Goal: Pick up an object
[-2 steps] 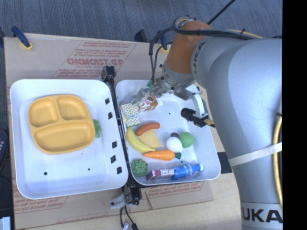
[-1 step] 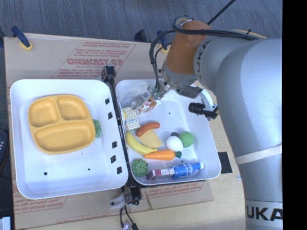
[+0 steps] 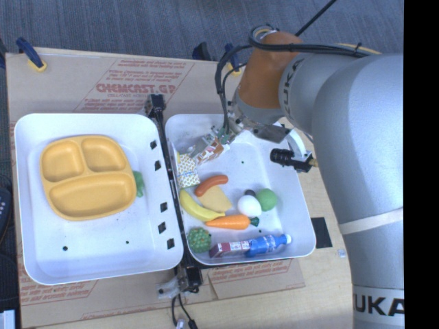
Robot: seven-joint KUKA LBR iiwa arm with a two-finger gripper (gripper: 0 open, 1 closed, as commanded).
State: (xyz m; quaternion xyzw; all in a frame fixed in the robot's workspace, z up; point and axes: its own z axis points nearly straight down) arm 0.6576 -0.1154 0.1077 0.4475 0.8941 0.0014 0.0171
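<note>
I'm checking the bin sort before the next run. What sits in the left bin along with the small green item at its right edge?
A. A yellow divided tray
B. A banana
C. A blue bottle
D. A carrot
A: the yellow divided tray lies in the left bin; the banana, blue bottle and carrot lie in the right bin.

One fixed camera looks down at a slant on two shallow white plastic bins (image 3: pixel 27 204). The bulky grey metal arm (image 3: pixel 357 149) fills the frame's right.
</note>
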